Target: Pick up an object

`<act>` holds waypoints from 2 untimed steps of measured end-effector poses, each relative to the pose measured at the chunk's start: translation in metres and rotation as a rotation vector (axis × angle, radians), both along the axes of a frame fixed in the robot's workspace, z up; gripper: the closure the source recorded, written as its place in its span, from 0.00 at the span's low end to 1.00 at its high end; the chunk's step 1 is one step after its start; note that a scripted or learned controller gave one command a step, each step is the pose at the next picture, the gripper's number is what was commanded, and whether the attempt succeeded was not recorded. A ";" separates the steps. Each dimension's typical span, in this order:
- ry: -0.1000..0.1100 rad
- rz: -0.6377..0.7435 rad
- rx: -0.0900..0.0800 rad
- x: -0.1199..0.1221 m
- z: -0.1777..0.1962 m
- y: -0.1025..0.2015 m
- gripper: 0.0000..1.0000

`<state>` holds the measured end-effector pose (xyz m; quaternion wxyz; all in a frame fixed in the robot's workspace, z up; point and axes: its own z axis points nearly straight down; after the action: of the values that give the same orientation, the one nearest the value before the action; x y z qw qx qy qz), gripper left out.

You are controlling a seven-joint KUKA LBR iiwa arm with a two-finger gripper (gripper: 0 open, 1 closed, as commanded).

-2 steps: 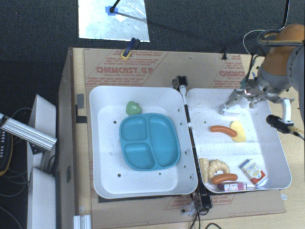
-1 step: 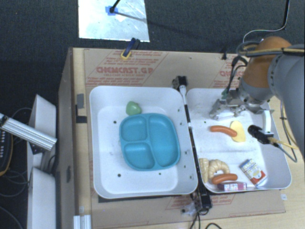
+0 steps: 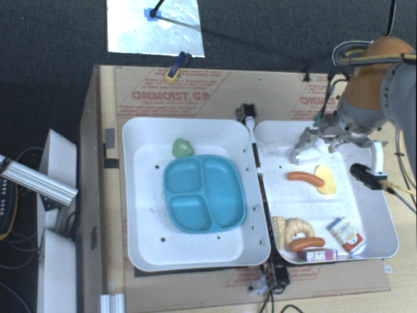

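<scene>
The grey two-finger gripper [image 3: 311, 146] hangs open and empty over the right white plastic bin's [image 3: 378, 230] far edge. An orange toy sausage [image 3: 305, 178] lies just nearer, mid-bin.

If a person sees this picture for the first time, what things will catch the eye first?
Most striking is the blue divided tray in the middle of the left bin, with a small green item just beyond it. Next comes the arm's orange band at upper right, with the gripper over the right bin above a sausage and a yellow piece.

two white bins [image 3: 140, 175], one blue tray [image 3: 203, 193], two sausages [image 3: 305, 178]
</scene>
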<state>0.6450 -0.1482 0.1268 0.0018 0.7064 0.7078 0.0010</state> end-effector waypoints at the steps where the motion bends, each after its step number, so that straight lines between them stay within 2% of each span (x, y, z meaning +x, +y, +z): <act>1: 0.002 0.000 0.001 -0.026 0.001 0.001 0.00; 2: 0.003 -0.001 0.001 -0.042 -0.010 0.014 0.00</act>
<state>0.6030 -0.1341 0.1171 0.0003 0.7066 0.7076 0.0002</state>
